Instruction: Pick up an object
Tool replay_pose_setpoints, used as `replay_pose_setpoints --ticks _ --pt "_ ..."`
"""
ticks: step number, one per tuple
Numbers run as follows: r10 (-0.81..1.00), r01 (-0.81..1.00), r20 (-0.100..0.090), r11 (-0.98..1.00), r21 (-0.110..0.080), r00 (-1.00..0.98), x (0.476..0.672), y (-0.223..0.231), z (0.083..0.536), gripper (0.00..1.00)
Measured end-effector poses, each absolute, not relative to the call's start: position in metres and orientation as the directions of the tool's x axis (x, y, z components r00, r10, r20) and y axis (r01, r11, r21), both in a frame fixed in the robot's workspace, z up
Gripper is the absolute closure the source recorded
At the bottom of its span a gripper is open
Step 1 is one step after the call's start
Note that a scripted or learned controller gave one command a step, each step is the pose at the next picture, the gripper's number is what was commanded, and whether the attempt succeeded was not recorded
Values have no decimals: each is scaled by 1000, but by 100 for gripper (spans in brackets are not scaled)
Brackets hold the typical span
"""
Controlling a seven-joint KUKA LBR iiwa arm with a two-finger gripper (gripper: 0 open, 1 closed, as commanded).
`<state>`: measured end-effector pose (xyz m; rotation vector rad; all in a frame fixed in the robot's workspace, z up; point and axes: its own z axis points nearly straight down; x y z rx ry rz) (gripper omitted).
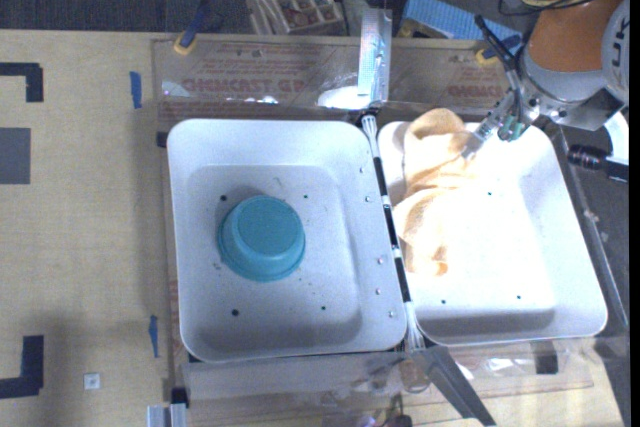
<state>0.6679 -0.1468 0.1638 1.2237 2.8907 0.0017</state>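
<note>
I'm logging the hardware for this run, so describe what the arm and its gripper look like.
The arm is bulky and rounded, with an orange section above a grey and white wrist housing. Black cables loop over its upper part. The gripper is slim and metallic, tapering to thin fingers, with a small teal-green part and a touch of blue near its base.

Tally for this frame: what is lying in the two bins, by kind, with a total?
Blue bowl, upside down in the left bin: 1
Pale yellow cloth, crumpled in the right bin: 1
Total: 2
</note>
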Motion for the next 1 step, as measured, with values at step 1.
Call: replay_pose_setpoints --ticks 1 --pt "797 797 -3 604 3 -604 658 -88 206 100"
